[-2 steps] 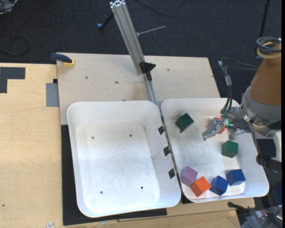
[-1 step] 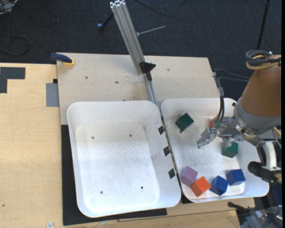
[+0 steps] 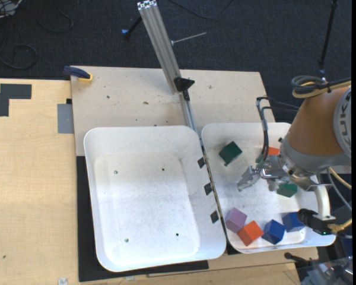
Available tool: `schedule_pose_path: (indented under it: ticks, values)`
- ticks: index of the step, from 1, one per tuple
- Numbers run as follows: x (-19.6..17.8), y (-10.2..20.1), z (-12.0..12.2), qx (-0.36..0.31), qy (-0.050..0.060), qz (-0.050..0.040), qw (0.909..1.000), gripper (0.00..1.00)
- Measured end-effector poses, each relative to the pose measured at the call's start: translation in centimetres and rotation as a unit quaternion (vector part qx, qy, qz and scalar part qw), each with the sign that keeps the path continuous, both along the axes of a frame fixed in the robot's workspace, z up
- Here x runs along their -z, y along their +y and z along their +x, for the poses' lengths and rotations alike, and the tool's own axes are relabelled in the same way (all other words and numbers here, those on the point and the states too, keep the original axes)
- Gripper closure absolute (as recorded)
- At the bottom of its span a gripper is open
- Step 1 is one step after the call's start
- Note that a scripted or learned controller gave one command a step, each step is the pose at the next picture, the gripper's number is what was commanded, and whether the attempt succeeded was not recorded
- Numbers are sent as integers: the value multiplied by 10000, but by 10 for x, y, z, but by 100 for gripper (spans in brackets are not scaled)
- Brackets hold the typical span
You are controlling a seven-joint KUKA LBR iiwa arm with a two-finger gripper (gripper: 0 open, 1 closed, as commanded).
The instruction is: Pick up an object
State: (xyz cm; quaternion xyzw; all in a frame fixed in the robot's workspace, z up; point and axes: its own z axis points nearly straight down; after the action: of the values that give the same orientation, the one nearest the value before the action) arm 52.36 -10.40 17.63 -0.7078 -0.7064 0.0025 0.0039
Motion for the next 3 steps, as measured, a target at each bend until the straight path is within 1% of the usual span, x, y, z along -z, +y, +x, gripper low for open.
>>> schedule_pose_path:
  ticks: [1,2,3]
  values:
    - [64,0,1,0,9,3,10000,0]
    - [51,-3,2,41,-18,-4,10000,100]
    - [6,4,3,-11,-49,-7,10000,100]
